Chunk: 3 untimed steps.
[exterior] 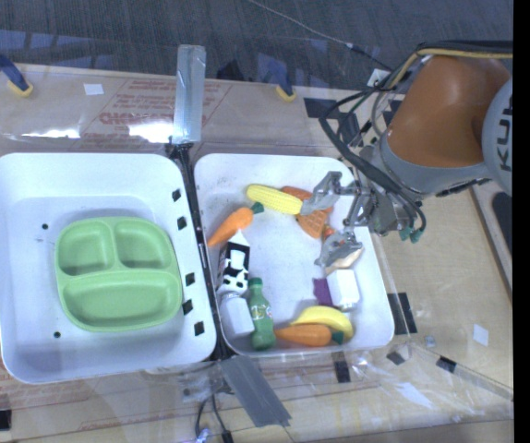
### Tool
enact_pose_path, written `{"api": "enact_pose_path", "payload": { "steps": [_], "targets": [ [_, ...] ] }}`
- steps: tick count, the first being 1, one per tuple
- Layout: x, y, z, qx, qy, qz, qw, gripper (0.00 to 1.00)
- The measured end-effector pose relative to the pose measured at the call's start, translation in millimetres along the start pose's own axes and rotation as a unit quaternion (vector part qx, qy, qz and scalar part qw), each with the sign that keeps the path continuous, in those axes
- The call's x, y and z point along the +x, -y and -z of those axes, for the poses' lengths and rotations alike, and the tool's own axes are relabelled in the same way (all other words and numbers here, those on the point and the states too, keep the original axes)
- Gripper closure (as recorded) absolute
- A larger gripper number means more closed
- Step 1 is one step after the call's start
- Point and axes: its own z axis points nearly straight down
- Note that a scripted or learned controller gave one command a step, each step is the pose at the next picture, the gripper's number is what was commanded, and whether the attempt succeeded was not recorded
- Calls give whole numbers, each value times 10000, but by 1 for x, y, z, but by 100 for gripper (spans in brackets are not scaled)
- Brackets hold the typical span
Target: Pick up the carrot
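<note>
- here, two shallow white bins sit side by side on a bench, seen from above at a slant.
- the left bin [6,247] holds a green divided plate [117,273] with three compartments.
- the right bin [376,293] holds a scatter of toy foods.
- the carrot [231,226] lies near the right bin's left wall, orange, tilted with its green top toward the upper right, apart from the gripper.
- a corn cob [274,198] lies just past the carrot's green end, with an orange piece [315,220] beside it.
- a small black-and-white carton [235,268] sits below the carrot, and a green bottle [260,316] lies below that.
- a banana [324,318] rests on a second carrot [305,336] along the bin's near wall.
- a white block [344,289] with a purple piece beside it lies near the right wall.
- the grey arm with an orange band reaches in from the right.
- its gripper [334,216] hangs over the bin's right half, its two fingers spread apart with nothing between them; one finger [339,245] is just above the white block, the other by the orange piece.
</note>
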Motion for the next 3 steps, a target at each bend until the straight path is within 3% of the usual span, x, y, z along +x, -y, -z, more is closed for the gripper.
{"api": "enact_pose_path", "payload": {
  "steps": [1, 2, 3],
  "targets": [
    [-17, -38, -97, -17, -44, -533, 9986, 0],
    [-69, -45, -138, -3, 110, -1584, 9873, 0],
    [-99, -47, -147, -18, 105, -2648, 9642, 0]
  ]
}}
